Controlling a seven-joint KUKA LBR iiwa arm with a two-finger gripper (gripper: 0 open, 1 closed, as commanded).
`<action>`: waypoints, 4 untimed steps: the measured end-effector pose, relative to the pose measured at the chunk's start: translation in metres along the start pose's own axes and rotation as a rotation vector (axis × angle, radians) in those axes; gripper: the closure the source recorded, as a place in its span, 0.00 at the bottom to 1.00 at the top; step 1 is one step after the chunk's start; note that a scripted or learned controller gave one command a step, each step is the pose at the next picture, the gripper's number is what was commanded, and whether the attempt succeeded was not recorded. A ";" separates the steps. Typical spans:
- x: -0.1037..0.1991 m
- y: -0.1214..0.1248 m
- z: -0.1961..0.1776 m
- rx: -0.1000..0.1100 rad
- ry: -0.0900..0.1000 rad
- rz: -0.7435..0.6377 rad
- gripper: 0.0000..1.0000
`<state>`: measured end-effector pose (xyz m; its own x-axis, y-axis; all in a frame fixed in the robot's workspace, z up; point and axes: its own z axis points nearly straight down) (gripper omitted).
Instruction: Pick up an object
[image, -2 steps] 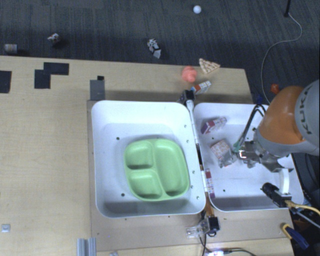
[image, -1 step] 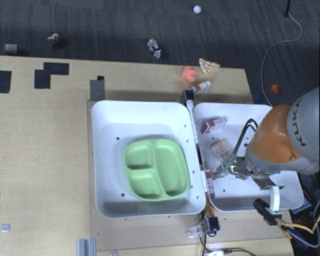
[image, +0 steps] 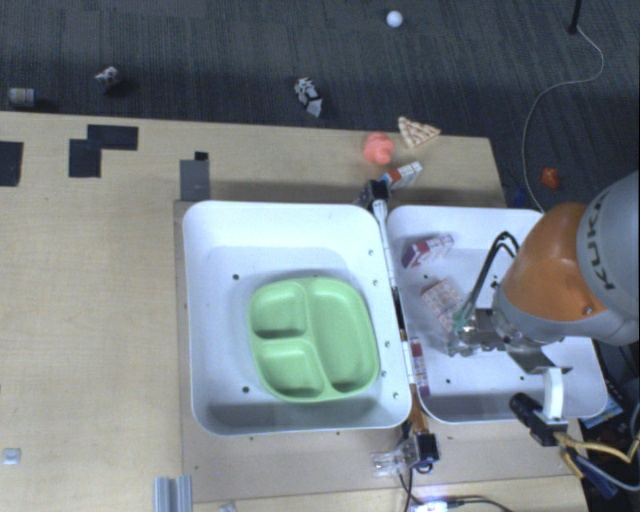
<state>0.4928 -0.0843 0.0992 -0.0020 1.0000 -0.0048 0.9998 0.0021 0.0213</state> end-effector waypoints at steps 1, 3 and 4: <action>0.014 0.113 -0.084 0.016 0.005 -0.002 1.00; -0.011 0.049 0.014 0.016 0.005 -0.001 0.00; -0.011 0.051 0.002 0.009 0.004 -0.002 1.00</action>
<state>0.5442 -0.0952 0.0985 -0.0040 1.0000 -0.0011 0.9999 0.0040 0.0127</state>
